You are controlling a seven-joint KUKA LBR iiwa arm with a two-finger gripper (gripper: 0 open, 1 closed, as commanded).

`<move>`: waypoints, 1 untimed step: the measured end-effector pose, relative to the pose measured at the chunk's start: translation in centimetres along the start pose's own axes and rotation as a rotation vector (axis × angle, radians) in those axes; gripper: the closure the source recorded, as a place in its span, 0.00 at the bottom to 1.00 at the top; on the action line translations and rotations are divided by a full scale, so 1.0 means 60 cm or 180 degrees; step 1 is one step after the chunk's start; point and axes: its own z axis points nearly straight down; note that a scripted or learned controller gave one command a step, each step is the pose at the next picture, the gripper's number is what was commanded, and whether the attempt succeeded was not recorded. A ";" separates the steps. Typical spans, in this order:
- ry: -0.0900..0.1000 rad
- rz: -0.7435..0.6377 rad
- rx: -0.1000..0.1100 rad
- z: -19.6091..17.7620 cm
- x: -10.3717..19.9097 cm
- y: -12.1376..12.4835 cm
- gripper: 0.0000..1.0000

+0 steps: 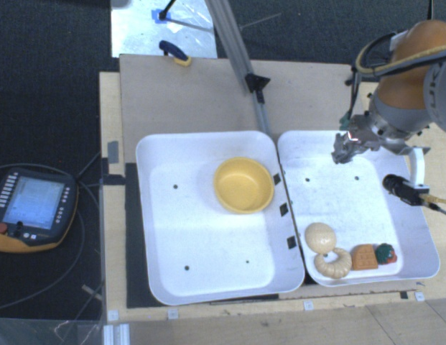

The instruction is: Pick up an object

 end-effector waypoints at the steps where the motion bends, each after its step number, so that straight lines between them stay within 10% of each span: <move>1: 0.0000 0.0000 0.0001 -0.088 0.000 0.002 1.00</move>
